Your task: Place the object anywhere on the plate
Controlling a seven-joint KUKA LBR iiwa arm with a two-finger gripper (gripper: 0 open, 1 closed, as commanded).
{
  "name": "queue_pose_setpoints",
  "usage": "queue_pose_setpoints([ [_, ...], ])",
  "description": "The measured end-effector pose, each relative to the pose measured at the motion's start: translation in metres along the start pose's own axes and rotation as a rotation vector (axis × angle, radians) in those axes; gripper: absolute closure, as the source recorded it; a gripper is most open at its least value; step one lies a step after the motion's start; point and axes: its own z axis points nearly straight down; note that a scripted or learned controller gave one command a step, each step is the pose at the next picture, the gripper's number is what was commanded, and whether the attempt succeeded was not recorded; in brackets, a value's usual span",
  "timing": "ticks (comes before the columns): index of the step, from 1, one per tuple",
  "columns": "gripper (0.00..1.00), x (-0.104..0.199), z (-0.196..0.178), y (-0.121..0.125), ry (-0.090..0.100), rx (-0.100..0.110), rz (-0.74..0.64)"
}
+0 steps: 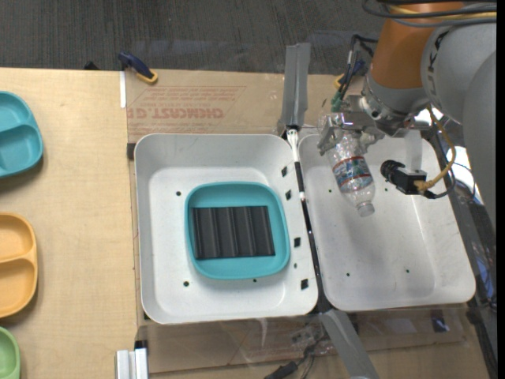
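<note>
Upper right of the frame, the gripper (341, 133) is closed on a clear plastic water bottle (352, 175), hanging over the right bin (410, 275). Carrying it to the teal square plate (237, 271), centre-left, remains.

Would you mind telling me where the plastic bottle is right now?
The plastic bottle hangs tilted from the pincer over the upper left of the right bin, right of the teal plate.

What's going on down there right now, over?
Gripper shut on clear bottle, lifted above right bin. Teal plate waits in left bin. Nothing between them but the bin walls.
</note>
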Motion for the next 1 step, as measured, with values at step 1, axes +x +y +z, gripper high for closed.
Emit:
queue_pose_setpoints([
  [1,0.00,0.0000,-0.0002,0.0001,0.000,0.000,0.000],
])
